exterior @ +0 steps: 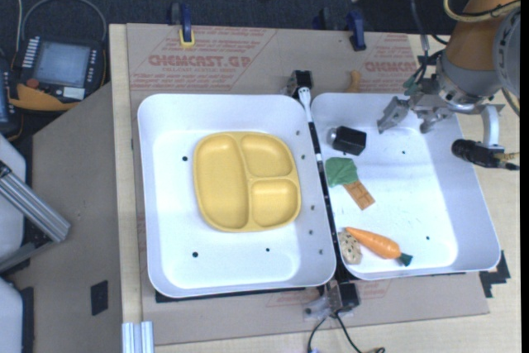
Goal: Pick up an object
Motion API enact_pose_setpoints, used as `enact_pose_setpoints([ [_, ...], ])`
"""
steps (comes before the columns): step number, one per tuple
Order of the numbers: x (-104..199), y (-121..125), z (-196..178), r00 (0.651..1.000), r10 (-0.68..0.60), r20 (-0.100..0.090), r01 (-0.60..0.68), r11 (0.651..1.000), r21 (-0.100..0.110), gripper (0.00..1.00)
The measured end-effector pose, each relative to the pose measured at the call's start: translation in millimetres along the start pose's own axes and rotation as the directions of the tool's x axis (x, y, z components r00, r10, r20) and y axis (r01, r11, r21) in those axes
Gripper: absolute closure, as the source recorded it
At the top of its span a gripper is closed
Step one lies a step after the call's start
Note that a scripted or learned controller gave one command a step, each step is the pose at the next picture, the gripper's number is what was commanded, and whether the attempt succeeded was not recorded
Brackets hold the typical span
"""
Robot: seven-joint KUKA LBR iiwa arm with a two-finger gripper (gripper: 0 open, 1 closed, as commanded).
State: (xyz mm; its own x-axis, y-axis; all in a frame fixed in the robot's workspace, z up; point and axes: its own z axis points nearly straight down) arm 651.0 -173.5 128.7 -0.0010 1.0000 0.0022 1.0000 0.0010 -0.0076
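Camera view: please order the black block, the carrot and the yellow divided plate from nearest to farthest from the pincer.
1. Black block, right bin, just left of and below the pincer.
2. Carrot, right bin, near front edge.
3. Yellow divided plate, left bin.

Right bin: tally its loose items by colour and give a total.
Orange: 2, carrot and flat orange-brown piece
Green: 1, green leaf-shaped item
Black: 1, black block
Tan speckled: 1, cookie-like item
Total: 5
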Motion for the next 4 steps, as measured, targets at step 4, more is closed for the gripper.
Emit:
enact_pose_setpoints([
  [4, 38.0, -9.6, -90.1, 1.0, -0.003, 0.0, 0.003, 1.0, -0.005, 1.0],
])
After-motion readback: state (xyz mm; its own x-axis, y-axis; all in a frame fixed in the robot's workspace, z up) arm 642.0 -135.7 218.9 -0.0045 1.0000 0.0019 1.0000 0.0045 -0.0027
